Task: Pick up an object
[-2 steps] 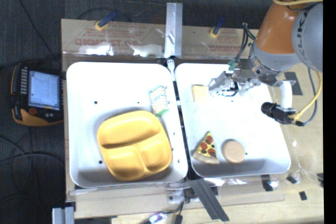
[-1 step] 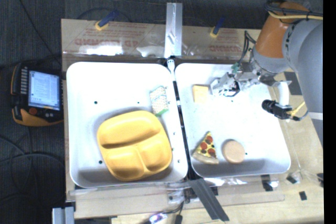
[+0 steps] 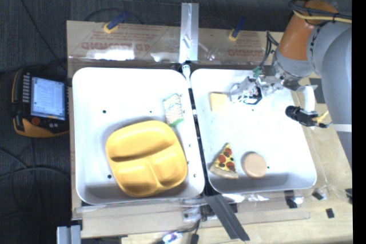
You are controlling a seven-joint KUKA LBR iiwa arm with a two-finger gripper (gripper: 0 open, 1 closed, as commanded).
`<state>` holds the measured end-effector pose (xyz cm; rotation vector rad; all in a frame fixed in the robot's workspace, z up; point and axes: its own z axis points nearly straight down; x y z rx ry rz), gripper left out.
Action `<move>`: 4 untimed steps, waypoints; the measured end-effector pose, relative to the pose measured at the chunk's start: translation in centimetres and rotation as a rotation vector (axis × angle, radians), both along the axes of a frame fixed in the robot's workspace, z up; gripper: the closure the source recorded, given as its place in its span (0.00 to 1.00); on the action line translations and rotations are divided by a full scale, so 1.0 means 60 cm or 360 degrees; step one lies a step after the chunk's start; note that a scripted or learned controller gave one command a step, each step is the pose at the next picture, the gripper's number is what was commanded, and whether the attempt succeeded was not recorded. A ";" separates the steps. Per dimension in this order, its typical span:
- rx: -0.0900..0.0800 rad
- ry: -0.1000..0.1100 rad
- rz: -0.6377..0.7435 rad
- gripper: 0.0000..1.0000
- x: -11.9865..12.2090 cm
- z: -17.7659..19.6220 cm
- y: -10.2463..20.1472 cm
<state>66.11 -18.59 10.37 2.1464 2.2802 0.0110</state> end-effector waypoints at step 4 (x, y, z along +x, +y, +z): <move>0.0002 0.0023 -0.0476 0.00 0.002 0.158 -0.030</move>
